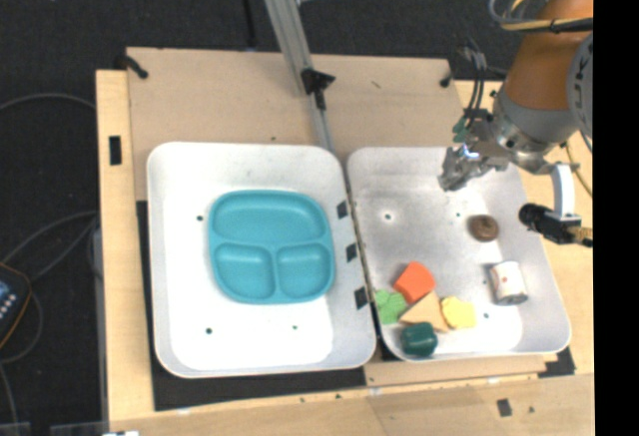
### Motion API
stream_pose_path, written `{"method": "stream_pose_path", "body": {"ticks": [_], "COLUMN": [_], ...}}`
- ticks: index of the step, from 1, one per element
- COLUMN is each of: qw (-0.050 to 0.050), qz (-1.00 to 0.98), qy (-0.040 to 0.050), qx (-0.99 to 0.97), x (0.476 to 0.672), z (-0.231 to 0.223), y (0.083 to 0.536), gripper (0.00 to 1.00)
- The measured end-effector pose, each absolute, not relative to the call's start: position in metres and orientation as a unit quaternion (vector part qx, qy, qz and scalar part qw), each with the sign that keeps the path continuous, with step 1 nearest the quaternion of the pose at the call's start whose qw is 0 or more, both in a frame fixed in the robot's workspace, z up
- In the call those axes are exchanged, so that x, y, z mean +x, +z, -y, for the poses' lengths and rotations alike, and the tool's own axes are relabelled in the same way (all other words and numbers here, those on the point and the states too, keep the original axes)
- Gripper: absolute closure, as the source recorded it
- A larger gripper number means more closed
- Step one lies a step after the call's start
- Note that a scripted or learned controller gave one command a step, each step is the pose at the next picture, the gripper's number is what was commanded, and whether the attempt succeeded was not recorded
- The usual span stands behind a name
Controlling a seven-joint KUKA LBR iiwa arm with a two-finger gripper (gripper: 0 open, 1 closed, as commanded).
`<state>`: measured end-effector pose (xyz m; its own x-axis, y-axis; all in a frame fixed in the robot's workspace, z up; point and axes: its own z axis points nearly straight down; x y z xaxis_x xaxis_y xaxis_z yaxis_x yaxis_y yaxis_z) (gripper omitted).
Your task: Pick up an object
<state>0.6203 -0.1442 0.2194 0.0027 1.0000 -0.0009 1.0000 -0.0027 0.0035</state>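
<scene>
Object to pick — none is chosen or held yet, and the candidates all lie in the right bin. My gripper hangs over the upper part of that bin, near its far edge, and whether it is parted or closed I cannot tell from this slanted view; nothing shows between its tips.

Nearest to me is the small brown disc, down and a little to the right, alone on bare floor. Past it, toward the bin's right wall, lies the white cylinder on its side. Farther out, the near corner holds a tight cluster: the orange block, the light green piece, the yellow piece and the dark green piece, touching or nearly so. The left bin carries the teal divided plate.

I judge this the approach step — before any descent. The next move calls for settling on one target; the disc is flat and may slip, the cluster crowds me, so the cylinder looks the fairer grab.
</scene>
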Motion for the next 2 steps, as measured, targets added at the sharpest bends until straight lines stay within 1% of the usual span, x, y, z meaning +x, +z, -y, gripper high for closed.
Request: {"method": "stream_pose_path", "body": {"ticks": [1,2], "qw": [0.000,0.001], "qz": [-0.709,-0.710], "qy": [0.0004,0.0014], "qx": [0.705,0.705], "x": [0.622,0.639], "z": [0.097,0.053], "y": [0.218,0.226], "gripper": [1.00,1.00]}}
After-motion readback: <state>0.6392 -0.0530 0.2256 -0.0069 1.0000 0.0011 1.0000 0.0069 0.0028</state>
